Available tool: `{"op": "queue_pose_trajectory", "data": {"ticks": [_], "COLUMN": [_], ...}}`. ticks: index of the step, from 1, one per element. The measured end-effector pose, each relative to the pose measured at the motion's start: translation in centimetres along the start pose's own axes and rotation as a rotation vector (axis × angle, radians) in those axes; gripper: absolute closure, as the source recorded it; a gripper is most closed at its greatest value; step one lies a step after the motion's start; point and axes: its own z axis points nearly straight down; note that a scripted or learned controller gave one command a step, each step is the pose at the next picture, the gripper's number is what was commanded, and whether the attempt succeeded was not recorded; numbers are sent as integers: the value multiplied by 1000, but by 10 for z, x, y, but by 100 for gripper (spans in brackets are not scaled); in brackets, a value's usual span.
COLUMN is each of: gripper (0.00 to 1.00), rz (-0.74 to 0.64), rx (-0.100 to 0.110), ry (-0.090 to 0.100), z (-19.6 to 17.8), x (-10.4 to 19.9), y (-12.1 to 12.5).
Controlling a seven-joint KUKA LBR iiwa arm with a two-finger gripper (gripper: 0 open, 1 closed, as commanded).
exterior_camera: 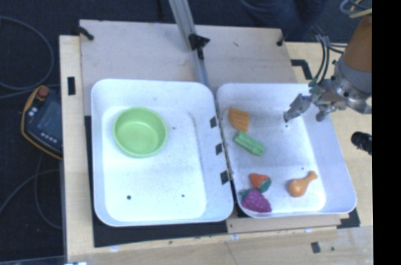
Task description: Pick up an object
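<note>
Okay, near edge of the right bin (pixel 332 160): purple grapes (pixel 256 200), touching a red strawberry (pixel 259 181), and an orange drumstick (pixel 301 184) to their right. Further back, a green ridged piece (pixel 249 143), then an orange chunk (pixel 239 119). Left bin (pixel 188 195) holds a green bowl (pixel 140 131). My gripper (pixel 306 107) hangs over the far right side, fingers spread, nothing between them. Target: green piece, probably light, stiff plastic, slippery; I'd pinch across its narrow width.
</note>
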Motion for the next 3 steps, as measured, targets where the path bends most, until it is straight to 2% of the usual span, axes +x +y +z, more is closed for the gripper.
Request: {"op": "queue_pose_trajectory", "data": {"ticks": [1,2,3], "gripper": [0,0,0], "rz": [0,2,4], "rx": [0,5,7], "ry": [0,-1,0], "z": [0,60,122], "x": [0,0,2], "y": [0,7,3]}}
